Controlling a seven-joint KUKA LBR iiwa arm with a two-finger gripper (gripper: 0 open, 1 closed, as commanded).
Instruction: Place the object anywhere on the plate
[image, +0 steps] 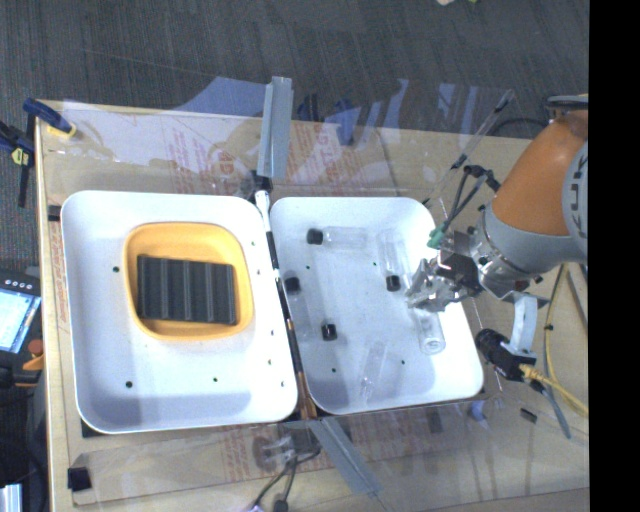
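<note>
You are looking down on two shallow white bins set side by side on the bench. The left bin (90, 300) holds a yellow plate (150, 245) with rounded corners, and a dark ribbed rectangular insert (188, 290) lies in its middle.

The right bin (350, 385) holds several transparent plastic pieces that are hard to pick out against the white floor. One clear piece (345, 240) lies toward the far side, another clear piece (372, 365) lies toward the near side, and a small clear tube (431, 335) sits by the right wall, just below the gripper. You cannot tell from this view which of them is the object to be moved, but all of them are in the right bin, well apart from the plate.

The arm (540, 200) reaches in from the right, its orange band above the grey wrist. The gripper (428, 285) hangs over the right edge of the right bin. Whether its fingers are spread or pressed together you cannot tell, since the metal parts blur together here, and nothing can be made out between them.
</note>
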